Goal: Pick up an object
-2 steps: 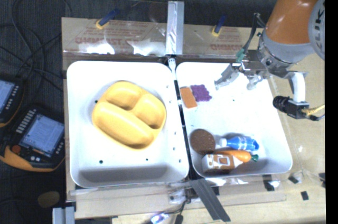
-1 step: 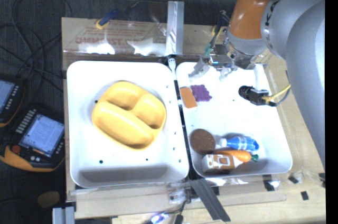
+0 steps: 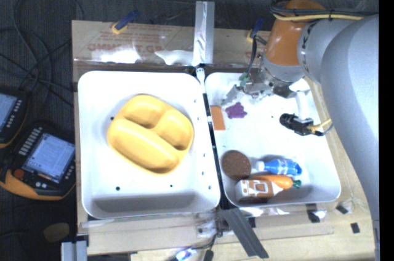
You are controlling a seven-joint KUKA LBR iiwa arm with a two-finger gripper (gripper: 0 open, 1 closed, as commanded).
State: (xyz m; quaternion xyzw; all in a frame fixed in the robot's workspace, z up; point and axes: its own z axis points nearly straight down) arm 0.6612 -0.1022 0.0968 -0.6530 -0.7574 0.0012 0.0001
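My gripper (image 3: 251, 86) hangs over the far end of the right bin (image 3: 326, 158), below the orange wrist band (image 3: 284, 44). Just in front of it, on the bin floor, lies a small purple object (image 3: 236, 110), apart from the gripper. An orange-brown block (image 3: 217, 117) leans against the bin's left wall. At the near end lie a brown round disc (image 3: 236, 163), a blue and white bottle (image 3: 278, 166), an orange carrot-like piece (image 3: 277, 181) and a small brown carton (image 3: 253, 189).
A large yellow lumpy object (image 3: 150, 132) takes up the middle of the left bin (image 3: 92, 192). A black plug-like part (image 3: 297, 123) on a yellow cable hangs by the right bin's right side. The grey arm (image 3: 357, 87) covers the bench's right.
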